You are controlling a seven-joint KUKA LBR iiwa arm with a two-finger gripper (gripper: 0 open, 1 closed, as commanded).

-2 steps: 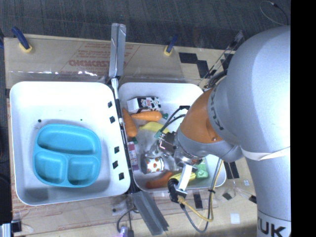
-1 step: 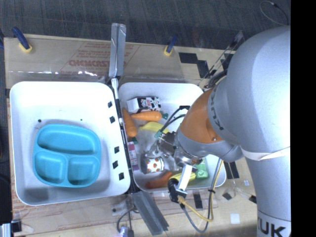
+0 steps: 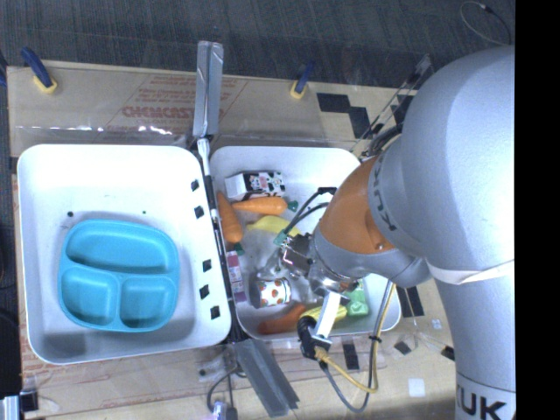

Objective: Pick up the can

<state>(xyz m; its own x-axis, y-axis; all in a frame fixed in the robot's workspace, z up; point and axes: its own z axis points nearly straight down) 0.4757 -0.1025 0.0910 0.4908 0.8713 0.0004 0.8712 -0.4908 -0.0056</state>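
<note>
Grey arm with orange band [image 3: 354,213] reaches in from the right, low over the right shallow white bin [image 3: 229,160]. Two-finger gripper [image 3: 289,269] sits down among the clutter at the near half of that bin; cannot tell how the claw stands.

Small silver can with a red-and-white label [image 3: 273,292] lies on its side in the right bin's near part, just left of the gripper. Touching or apart: unclear.

Farther back: orange carrot-shaped toy [image 3: 259,206], then a black-and-white patterned carton [image 3: 262,183] by the far wall.

Left shallow white bin [image 3: 52,160] bears a light blue three-compartment plastic tray [image 3: 118,274].
</note>
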